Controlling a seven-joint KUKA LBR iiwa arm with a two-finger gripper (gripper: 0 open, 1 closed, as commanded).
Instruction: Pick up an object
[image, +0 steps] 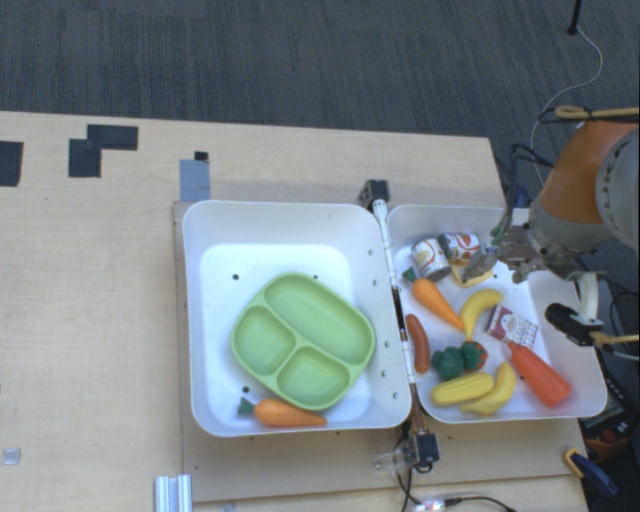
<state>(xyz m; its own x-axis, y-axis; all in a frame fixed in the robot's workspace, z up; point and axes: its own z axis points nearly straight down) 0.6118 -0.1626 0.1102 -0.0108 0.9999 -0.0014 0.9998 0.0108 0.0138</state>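
The right bin (598, 400) holds several toy foods. A small can (430, 256) and a second can (461, 243) lie at its far end. An orange carrot (436, 303), a banana (479, 306), a brown sausage (417, 342), green broccoli (460, 359), a yellow corn cob (462, 389), another banana (497, 392), a red-and-white packet (511, 325) and a red-orange pepper (540, 374) lie nearer. My gripper (497, 257) hangs low at the bin's far right, just right of the cans, over a small yellowish piece (470, 271). Nothing visibly sits between its fingers.
The left bin (196, 300) holds a green three-part plate (303, 341) and an orange carrot (288, 413) at its near edge. A ridge (392, 300) divides the two bins. Black patches (100, 148) mark the bench at far left.
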